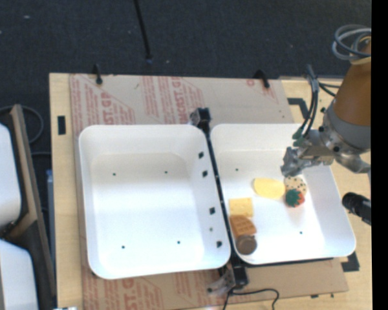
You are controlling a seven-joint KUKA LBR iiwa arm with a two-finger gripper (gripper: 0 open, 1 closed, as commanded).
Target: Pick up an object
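The right bin (323, 234) holds a pale yellow flat piece (268, 188), a yellow block (241, 206), an orange-brown block (242, 225), a dark brown round piece (246, 244) and a small speckled object with green and red parts (295, 192). My gripper (292, 165) hangs over the right bin, just above and beside the speckled object and the pale yellow piece. Nothing shows between its fingers. The grey arm with its orange band (357, 95) comes in from the right.
The left bin (103, 173) lies alongside, parted from the right one by a black divider strip (212, 186). A cardboard sheet (149, 102) lies under both bins. A black knob (355, 205) juts in at the right edge.
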